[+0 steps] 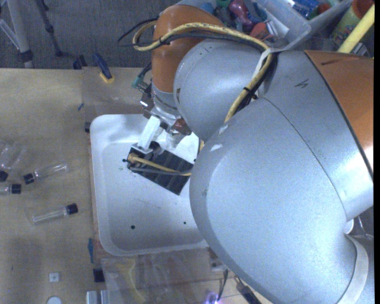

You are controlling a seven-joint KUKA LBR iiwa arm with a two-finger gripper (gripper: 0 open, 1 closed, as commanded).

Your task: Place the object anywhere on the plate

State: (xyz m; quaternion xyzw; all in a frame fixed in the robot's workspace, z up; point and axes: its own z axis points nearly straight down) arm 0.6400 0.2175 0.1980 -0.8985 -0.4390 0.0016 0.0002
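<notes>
White bin (107,178) taken as the reference point.

Grey arm (279,178) stood over the right side of the bin. Its bulky links hid the bin's right wall and near right corner. The orange band (169,35) sat above the bin's far edge.

Gripper (153,141) hung low over the far half of the bin, nearer the far wall than the near wall, and pointed down at the floor. Claw state: could not tell whether it was open or closed, as the wrist blocked the view from above. What it held, if anything: could not tell either.

Object: could not tell where it lay. The bare floor of the bin toward the near wall showed two small dark specks (132,226), well apart from each other.

Left of the bin, on the wooden bench (35,107), lay clear vials with black caps. One (50,172) was level with the middle of the bin. A second (54,212) was level with its near half. A third (12,189) lay farther left, partly blurred.

Beyond the bin's far left corner was a small blue clip (104,71). Beyond its far right side stood a clear tub (285,15) of coloured odds and ends, too blurred to name.
</notes>
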